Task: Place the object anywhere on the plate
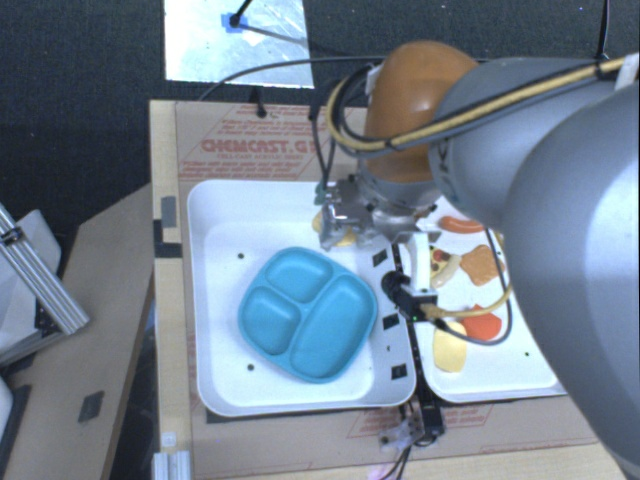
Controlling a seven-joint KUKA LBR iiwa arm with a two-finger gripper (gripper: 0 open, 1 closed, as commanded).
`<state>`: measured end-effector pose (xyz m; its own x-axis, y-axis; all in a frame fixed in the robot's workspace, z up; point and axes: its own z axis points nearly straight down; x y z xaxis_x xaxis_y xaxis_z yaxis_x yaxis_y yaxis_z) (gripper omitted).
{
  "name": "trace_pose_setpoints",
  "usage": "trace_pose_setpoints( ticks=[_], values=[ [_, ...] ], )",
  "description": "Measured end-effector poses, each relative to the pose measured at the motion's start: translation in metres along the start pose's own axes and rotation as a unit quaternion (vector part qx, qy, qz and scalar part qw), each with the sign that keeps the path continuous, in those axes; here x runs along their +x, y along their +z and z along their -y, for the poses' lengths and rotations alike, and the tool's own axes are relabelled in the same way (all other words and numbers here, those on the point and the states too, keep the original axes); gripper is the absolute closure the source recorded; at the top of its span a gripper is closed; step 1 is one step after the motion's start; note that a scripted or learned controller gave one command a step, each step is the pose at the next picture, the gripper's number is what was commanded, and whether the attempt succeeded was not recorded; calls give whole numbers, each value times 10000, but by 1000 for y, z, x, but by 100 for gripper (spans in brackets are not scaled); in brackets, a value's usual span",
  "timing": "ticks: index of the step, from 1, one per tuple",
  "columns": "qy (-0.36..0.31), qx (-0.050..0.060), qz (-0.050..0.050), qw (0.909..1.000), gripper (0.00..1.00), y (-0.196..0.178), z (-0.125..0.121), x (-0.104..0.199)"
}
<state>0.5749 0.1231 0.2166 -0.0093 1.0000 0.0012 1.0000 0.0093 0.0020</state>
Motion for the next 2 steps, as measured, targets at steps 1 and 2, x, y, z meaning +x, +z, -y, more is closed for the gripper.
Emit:
trace_pose_setpoints(
  ticks=[1, 2],
  values=[
    [-2, -7, -7, 10000, 100, -15, -9, 55],
    [17, 5, 2, 10000, 0, -14, -9, 52]
  ],
)
